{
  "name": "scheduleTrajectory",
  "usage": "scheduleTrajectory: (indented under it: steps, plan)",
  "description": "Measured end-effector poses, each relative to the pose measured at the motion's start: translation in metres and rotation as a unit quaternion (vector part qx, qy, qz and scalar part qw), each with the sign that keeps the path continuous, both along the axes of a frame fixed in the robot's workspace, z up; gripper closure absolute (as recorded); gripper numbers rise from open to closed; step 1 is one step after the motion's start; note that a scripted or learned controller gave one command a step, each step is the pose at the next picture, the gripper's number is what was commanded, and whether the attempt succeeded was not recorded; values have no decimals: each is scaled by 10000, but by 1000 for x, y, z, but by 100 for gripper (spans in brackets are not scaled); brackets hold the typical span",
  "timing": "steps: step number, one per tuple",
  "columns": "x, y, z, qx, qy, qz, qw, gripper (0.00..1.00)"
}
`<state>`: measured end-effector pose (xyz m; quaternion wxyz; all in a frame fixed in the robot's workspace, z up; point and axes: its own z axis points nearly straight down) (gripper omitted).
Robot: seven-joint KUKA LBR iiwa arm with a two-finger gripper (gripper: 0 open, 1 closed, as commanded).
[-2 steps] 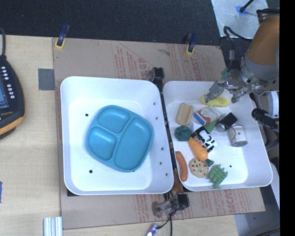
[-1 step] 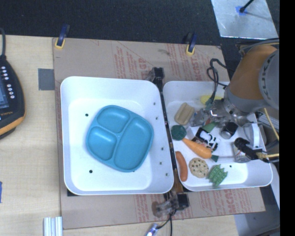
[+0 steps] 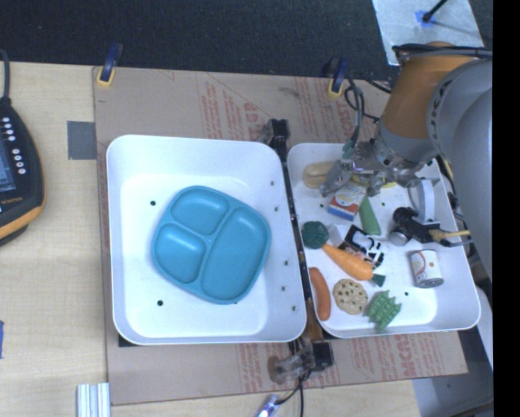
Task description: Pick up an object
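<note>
Where the two bins meet at the bench's middle, we log the left bin as roomy: one blue divided plate at its centre, bare white floor on every side up to the rim.

Right bin: crowded. Contents, taken from the gripper near the bin's far-left corner:
- cream roll, at 9 o'clock, just beside it
- small blue-and-white carton, at 6 o'clock, just below it
- green pod, at 5 o'clock, near
- dark green ball, at 7 o'clock
- carrot, cookie, sausage and leafy green piece, all toward 6 o'clock, well apart
- can, at 4 o'clock, by the right wall

Gripper state: we cannot tell (its tip is a dark tangle against the clutter), and we see nothing between its tips.
</note>
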<state>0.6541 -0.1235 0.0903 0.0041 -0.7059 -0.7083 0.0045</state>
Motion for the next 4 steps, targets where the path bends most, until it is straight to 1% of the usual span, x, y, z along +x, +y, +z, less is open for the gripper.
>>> scheduleTrajectory:
  steps: [1, 2, 3, 4]
  plan:
    - [1, -68, 60, 0, -56, -6, 10000, 0]
    - [-64, -51, 1, 2, -33, 8, 10000, 0]
    - [0, -48, 0, 10, -3, -11, 10000, 0]
    - [-116, -38, 1, 2, -34, 11, 10000, 0]
